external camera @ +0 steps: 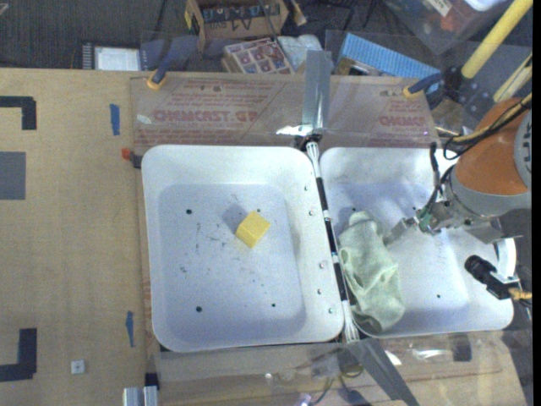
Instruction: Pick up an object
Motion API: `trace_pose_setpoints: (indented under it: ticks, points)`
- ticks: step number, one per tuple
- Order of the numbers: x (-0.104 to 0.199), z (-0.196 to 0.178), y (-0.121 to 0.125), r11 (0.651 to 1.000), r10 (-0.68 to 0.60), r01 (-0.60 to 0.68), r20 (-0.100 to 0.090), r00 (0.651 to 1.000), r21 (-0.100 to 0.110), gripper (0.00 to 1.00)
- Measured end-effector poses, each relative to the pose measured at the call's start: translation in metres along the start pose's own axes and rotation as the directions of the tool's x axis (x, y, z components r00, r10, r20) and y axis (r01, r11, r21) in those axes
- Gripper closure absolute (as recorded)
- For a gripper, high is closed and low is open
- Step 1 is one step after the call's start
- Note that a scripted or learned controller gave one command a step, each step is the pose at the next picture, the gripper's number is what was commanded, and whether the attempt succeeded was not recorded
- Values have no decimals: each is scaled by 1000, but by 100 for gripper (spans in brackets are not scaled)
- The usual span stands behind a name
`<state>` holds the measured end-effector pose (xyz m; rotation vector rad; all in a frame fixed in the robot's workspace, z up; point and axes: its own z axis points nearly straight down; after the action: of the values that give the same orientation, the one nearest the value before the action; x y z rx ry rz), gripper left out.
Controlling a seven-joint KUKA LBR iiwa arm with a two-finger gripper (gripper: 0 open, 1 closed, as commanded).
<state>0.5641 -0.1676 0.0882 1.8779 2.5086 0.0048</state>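
Observation:
A small yellow block (pixel 252 229) lies near the middle of the left bin (pixel 169 311). A crumpled pale green cloth (pixel 372 271) rests against the left wall of the right bin (pixel 439 311). My gripper (pixel 396 232) reaches in from the right over the right bin, its tip just at the cloth's upper right edge. I cannot make out anything held by it. The grey arm with its orange band (pixel 490 163) covers the bin's right side.
A metal divider (pixel 325 227) runs between the two bins. Clear panels, boxes and clamps (pixel 254 57) stand behind the bins. A black fitting (pixel 483 273) on the arm hangs over the right bin's right part. A tan board (pixel 68 244) lies to the left.

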Motion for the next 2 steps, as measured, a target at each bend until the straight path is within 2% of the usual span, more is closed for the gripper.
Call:
trace_pose_setpoints:
  ticks: [1,2]
  points:
    - [-5,0,-89,999,-52,52,-1,999,3,0]
    - [-16,-22,-92,989,-145,145,-1,989,4,0]
